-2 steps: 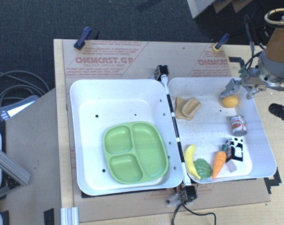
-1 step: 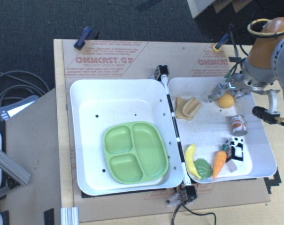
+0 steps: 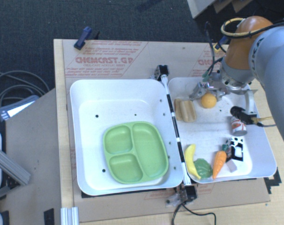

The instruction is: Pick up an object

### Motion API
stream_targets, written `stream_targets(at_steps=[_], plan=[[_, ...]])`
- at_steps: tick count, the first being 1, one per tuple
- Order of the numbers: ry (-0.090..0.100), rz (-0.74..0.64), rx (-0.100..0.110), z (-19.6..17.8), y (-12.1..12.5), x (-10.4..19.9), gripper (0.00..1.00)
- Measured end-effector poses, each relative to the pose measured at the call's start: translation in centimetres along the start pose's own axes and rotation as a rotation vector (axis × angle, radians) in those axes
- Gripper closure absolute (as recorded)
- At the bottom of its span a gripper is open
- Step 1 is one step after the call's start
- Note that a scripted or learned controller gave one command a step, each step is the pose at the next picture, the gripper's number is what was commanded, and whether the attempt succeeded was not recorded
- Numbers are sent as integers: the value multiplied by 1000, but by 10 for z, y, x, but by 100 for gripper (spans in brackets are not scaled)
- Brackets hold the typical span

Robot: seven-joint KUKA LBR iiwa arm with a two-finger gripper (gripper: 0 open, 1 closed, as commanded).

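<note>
My gripper (image 3: 209, 92) hangs low over the back of the right bin (image 3: 259, 168), under the grey wrist and orange band. A small orange fruit (image 3: 208, 101) lies right at the gripper's tip, touching or just in front of it; I cannot tell whether it is gripped. A tan bread-like piece (image 3: 185, 110) lies just left of the fruit. Further forward in the same bin are a small can (image 3: 237, 125), a black-and-white object (image 3: 237, 149), a carrot (image 3: 218, 163), a banana (image 3: 190, 159) and a green leafy item (image 3: 203, 168).
The left bin (image 3: 85, 125) holds a green divided plate (image 3: 134, 152). A black clip (image 3: 161, 71) sits on the divider between the bins at the back. A blue object (image 3: 82, 38) lies at the bench's far left corner. Cables lie on the floor at left.
</note>
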State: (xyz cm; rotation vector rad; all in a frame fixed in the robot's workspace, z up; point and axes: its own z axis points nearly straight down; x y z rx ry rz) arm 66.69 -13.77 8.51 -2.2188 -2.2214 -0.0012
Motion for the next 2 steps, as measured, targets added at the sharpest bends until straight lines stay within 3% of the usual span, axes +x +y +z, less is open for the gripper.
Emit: stream_targets(at_steps=[1, 2], plan=[[-2, 0, -1, -10, 0, -1, 100], [-1, 0, -1, -100, -85, 55, 100]])
